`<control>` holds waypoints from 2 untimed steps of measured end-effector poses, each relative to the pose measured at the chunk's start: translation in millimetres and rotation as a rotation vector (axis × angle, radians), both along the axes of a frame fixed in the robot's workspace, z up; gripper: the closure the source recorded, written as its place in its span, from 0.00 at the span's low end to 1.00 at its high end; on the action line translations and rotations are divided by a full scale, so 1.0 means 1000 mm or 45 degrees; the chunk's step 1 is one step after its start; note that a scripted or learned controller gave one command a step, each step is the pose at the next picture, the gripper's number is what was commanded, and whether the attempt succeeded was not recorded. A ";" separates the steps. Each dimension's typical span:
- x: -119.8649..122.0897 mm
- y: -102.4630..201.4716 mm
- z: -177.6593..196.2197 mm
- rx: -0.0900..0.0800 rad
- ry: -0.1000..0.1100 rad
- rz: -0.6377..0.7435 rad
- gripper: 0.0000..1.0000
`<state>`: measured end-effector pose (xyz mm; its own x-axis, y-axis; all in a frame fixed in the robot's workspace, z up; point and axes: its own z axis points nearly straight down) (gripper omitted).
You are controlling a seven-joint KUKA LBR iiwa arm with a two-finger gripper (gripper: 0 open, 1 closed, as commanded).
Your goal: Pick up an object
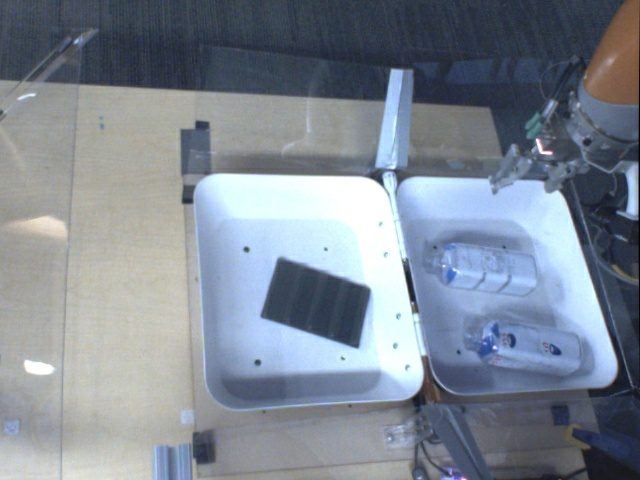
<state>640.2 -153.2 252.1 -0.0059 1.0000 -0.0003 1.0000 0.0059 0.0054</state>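
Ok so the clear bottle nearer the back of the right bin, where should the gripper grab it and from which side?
Probably across its middle, coming straight down from above. The clear bottle lies on its side, long axis running left to right, so fingers could close across the narrow width. The second bottle lies apart, leaving room. The gripper hangs over the right bin at its far rim.

Robot lab, bench (120, 268), white bins (215, 208)
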 end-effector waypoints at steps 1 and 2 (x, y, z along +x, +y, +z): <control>-0.029 0.028 -0.160 0.000 -0.001 0.037 0.00; -0.107 0.044 -0.162 -0.001 -0.010 0.152 0.00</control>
